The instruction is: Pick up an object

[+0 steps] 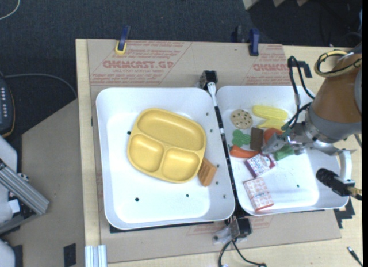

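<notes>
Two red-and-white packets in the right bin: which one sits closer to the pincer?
The upper red-and-white packet, lying just below-left of the pincer. The other red-and-white packet lies further down, near the right white bin's front edge.

Glossy white plastic bins (115, 202) hold a smooth matt yellow plastic tray (167, 145) on a paper-covered bench (172, 64).

you're looking down on two white bins side by side. the left bin (115, 162) holds a yellow divided plate (165, 144), with a brown bread slice (207, 172) touching its 4 o'clock edge. in the right bin (299, 194), the gripper (275, 142) sits low among a cookie (242, 118), a corn cob (270, 112), a carrot (242, 152) and green pieces (241, 138). two red-and-white packets (258, 193) lie toward 6 o'clock of it.
</notes>
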Robot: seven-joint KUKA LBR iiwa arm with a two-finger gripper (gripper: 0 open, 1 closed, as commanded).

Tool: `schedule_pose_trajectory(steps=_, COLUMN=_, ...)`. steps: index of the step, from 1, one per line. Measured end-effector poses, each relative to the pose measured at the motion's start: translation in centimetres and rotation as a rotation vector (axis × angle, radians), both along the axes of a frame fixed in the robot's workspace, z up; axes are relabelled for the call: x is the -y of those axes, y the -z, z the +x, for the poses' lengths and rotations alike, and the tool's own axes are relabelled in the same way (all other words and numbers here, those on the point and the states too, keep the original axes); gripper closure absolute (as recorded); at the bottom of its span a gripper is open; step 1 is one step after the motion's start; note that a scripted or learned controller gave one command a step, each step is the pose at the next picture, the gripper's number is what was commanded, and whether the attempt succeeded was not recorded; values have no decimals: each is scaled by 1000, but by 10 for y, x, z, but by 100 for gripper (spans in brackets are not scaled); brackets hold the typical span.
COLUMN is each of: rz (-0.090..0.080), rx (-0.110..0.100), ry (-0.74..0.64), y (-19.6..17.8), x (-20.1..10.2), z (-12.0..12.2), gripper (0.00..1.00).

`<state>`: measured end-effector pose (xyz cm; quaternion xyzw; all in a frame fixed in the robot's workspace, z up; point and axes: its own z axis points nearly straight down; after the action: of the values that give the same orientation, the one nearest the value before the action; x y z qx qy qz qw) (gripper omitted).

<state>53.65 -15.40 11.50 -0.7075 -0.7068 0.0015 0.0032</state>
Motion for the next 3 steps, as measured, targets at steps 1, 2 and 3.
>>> schedule_pose_trajectory(steps=1, rz=1, rx=10, ry=-1, y=27, x=-1, z=3, gripper=0)
schedule_pose_trajectory(steps=2, rz=1, rx=19, ry=-1, y=13, x=-1, z=5, gripper=100)
schedule_pose_trajectory(steps=3, rz=-4, rx=13, ry=-3, y=-43, x=-7, z=15, gripper=100)
